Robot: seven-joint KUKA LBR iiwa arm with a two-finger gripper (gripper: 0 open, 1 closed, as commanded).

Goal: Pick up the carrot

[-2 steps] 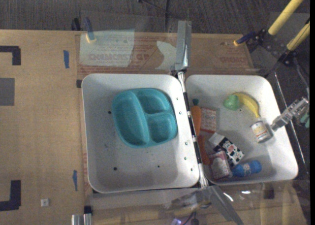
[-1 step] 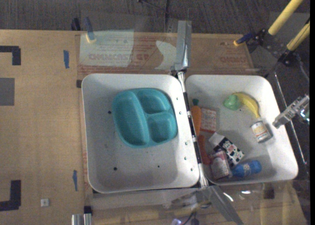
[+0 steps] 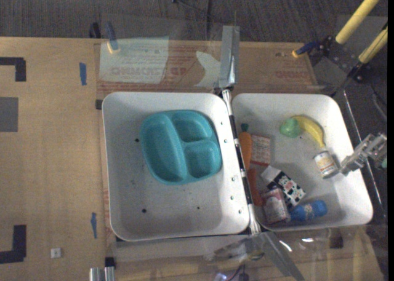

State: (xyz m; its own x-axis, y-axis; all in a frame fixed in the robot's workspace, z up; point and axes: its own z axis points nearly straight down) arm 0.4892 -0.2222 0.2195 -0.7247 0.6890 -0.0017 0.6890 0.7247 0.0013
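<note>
The carrot (image 3: 245,149) is orange and lies lengthwise against the left wall of the right bin (image 3: 354,203), its top end pointing to the back. My gripper (image 3: 360,158) comes in over the right rim of that bin, far to the right of the carrot. Its tip is close beside a small white jar (image 3: 325,163). Nothing shows in its grasp.
The right bin also holds a yellow banana (image 3: 311,128), a green round piece (image 3: 289,127), a blue bottle (image 3: 309,211), a black-and-white carton (image 3: 285,186) and small packets (image 3: 274,205). A teal divided plate (image 3: 180,146) rests in the left bin (image 3: 123,200).
</note>
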